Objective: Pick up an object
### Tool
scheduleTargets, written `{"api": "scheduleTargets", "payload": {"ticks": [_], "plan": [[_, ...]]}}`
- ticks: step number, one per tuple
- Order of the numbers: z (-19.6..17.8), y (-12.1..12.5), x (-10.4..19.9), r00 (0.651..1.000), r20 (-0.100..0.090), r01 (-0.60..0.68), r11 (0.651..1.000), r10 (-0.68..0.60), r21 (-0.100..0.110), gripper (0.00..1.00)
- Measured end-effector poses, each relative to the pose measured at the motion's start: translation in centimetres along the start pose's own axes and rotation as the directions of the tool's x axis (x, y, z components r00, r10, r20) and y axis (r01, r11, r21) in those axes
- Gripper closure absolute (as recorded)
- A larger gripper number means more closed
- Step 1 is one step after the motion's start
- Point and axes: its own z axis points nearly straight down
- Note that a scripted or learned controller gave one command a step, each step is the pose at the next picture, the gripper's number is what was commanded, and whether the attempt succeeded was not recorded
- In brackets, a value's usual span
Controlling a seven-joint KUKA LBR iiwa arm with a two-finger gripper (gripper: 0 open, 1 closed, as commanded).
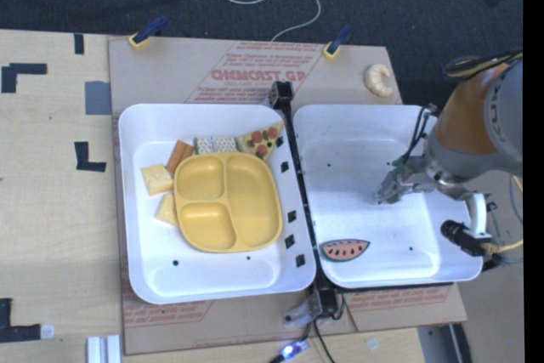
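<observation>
Left bin (pixel 136 208): we see a yellow divided plate (pixel 228 201) mid-bin, with a cracker (pixel 156 179) and a few small food pieces along its left and far edges. Right bin (pixel 357 127): a watermelon slice (pixel 344 249) lies flat near the front-left corner. The gripper (pixel 391 193) is low over the bin's right half, well apart from the slice, nothing visibly in it. We cannot tell how far it is open.
</observation>
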Motion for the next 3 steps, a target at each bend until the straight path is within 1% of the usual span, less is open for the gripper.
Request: {"api": "scheduleTargets", "payload": {"ticks": [1, 2, 3], "plan": [[-4.8, -0.8, 0.4, 1.0, -0.003, -0.001, 1.0, 0.001, 0.0, 1.0], [-10.6, -0.1, -0.2, 1.0, -0.001, -0.001, 1.0, 0.001, -0.002, 1.0], [-13.0, -0.1, -0.2, 1.0, -0.003, -0.001, 1.0, 0.001, 0.001, 1.0]]}}
